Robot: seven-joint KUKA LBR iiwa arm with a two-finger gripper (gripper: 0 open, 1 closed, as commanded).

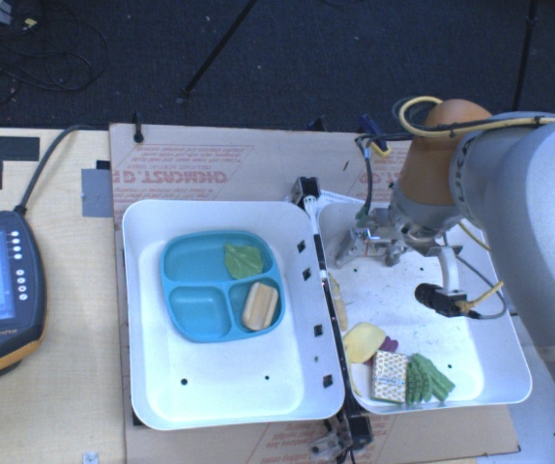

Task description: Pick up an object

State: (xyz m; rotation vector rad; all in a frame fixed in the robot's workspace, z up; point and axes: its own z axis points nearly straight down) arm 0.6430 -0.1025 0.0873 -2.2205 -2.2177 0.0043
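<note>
Beneath, cardboard (210, 167) underlies two white bins (152, 356).

Objects available for picking. In the right bin (510, 380), near its front edge, lie a pale yellow rounded piece (363, 341), a flat patterned square packet (389, 376) touching it, and a green leafy item (426, 379) beside the packet. In the left bin (215, 394), a blue divided plate (195, 259) holds a green leaf-shaped piece (245, 259) and a tan bread-like piece (259, 304) in separate compartments.
</note>
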